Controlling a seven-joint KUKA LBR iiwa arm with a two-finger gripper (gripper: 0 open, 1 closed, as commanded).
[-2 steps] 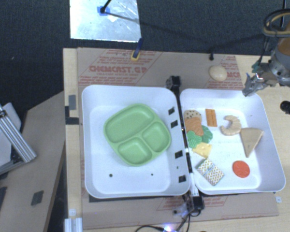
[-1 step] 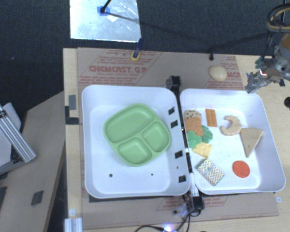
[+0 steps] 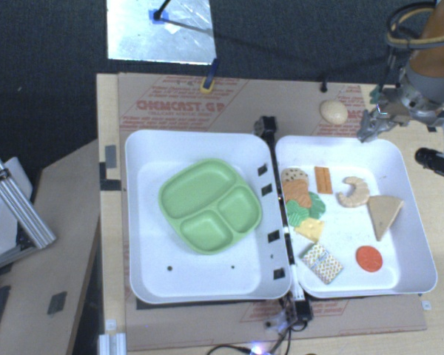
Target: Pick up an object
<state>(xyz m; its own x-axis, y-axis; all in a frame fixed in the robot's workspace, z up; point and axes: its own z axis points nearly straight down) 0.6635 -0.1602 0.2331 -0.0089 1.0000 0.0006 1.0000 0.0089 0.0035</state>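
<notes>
The right bin holds several food-like items: a croissant shape, a tan wedge, a red disc, an orange wafer, a checked packet, a yellow piece and a green leafy piece. My gripper hangs over the far rim of this bin, at its upper right, apart from all the items. Nothing shows between its fingers.
The left bin carries a green divided plate. A beige egg-like object lies on the cardboard behind the right bin, left of the gripper. A shiny metal sheet sits at the far back.
</notes>
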